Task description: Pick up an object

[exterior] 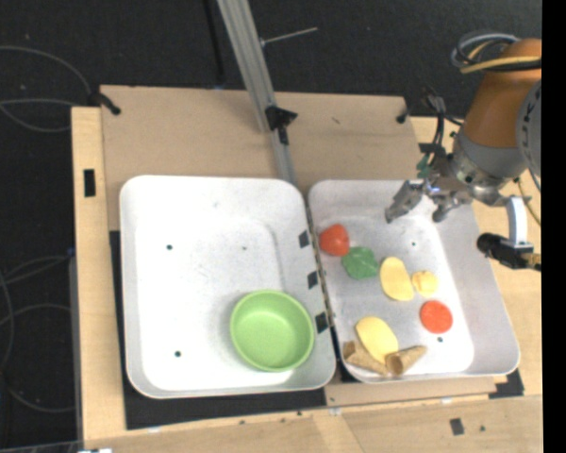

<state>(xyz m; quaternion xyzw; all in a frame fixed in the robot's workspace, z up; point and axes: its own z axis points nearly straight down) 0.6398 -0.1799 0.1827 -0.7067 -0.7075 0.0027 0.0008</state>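
My gripper (418,207) hangs over the far part of the right bin (491,324), its two fingers spread open with nothing between them. Below it in that bin lie a red round object (335,240), a green lumpy object (361,263), a yellow oval (395,278), a small yellow piece (424,281), an orange-red ball (436,316), a larger yellow object (376,336) and a tan cone-like piece (406,357). All of them sit apart from the gripper, nearer the front.
The left bin (170,243) holds a green bowl (271,329) near its front right corner. A slanted metal post (250,59) rises behind the bins. The arm's orange band (500,102) stands at the right edge.
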